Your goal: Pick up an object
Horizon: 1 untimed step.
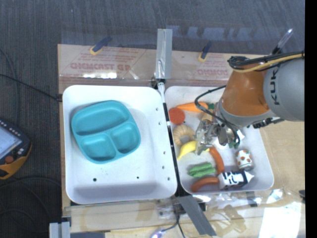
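A teal tray (105, 130) with three compartments lies in the left bin (74, 182). A pendant (11, 148) sits at nine o'clock, on the floor beside the bench.

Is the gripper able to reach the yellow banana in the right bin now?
Probably yes. The gripper hangs right beside the banana, with nothing lying over it; a croissant sits close above.

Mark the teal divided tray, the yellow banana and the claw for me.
teal divided tray (105, 130), camera view, on the ridge between its compartments.
yellow banana (185, 149), camera view, mid-body.
claw (204, 142), camera view, between its fingertips.
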{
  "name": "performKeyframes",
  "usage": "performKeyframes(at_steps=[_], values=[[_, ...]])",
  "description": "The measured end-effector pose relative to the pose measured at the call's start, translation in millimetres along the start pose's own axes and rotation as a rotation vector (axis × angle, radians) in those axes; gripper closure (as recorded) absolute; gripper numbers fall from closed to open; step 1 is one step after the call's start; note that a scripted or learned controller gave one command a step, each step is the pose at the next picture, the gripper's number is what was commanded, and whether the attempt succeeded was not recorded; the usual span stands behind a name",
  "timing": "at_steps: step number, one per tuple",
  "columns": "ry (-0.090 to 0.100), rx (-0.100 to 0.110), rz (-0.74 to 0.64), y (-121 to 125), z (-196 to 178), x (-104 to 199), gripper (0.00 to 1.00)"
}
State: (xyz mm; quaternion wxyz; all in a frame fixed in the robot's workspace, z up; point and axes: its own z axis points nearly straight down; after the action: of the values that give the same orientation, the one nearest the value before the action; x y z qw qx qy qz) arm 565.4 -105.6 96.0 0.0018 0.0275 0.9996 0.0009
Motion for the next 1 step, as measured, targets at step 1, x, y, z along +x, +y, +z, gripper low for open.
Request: performKeyframes(at_steps=[1], values=[[0.000, 0.002, -0.187, -41.3, -54.1, -48.1, 1.00]])
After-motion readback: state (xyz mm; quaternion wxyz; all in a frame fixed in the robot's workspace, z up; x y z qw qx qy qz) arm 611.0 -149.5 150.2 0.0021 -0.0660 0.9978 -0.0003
